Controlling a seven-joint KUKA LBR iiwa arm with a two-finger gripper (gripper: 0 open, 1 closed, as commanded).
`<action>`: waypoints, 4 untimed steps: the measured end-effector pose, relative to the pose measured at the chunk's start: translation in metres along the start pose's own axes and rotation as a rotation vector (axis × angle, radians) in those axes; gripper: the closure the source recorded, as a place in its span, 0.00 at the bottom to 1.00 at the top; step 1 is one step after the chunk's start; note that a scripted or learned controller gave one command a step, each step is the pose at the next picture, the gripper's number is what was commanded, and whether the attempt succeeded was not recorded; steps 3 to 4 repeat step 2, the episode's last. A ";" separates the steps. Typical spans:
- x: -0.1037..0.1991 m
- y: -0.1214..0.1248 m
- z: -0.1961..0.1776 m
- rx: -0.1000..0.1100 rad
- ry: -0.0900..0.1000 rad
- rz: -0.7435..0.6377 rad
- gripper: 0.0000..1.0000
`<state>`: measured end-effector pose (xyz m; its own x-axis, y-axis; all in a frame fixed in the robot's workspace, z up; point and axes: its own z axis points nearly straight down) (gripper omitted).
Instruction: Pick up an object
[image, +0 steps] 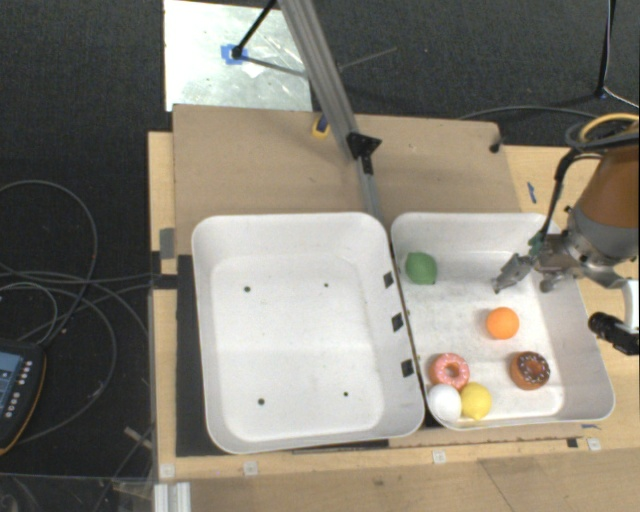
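Gripper: we log it over the right bin, near that bin's far right side, its two fingers splayed apart with nothing between them. One finger points toward the bin's middle, the other toward its right wall. We see it set above the bin floor, just up and to the right of the orange ball, not touching it.

Step in hand, as we judge it: the approach. No object is lifted yet; all candidates lie in the right bin. The orange ball is the nearest, and we take it as the likely target, though any of the six would satisfy the task.

Next move, as we judge it: the gripper needs to shift a little toward the ball, centre its open fingers on either side, come down to the bin floor, then close and lift. A round ball may roll off if the fingers meet it off-centre.

Count, right bin:
- green ball, one, by the far left corner, well apart from the rest.
- orange ball, one, mid-bin.
- chocolate doughnut, one, near the right wall.
- pink doughnut, one, toward the near left.
- white ball, one, at the near left corner, touching the yellow one.
- yellow ball, one, just below the pink doughnut.

Count, other:
- white bins, two, side by side on the surface; we list no objects in the left bin.
- arm, one, grey with an orange band.
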<state>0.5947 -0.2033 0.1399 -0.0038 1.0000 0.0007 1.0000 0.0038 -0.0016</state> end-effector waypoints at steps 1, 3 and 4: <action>-0.001 0.002 -0.014 -0.006 -0.002 0.000 1.00; -0.010 -0.002 -0.073 -0.009 -0.004 0.003 1.00; -0.010 -0.002 -0.073 -0.009 -0.004 0.003 1.00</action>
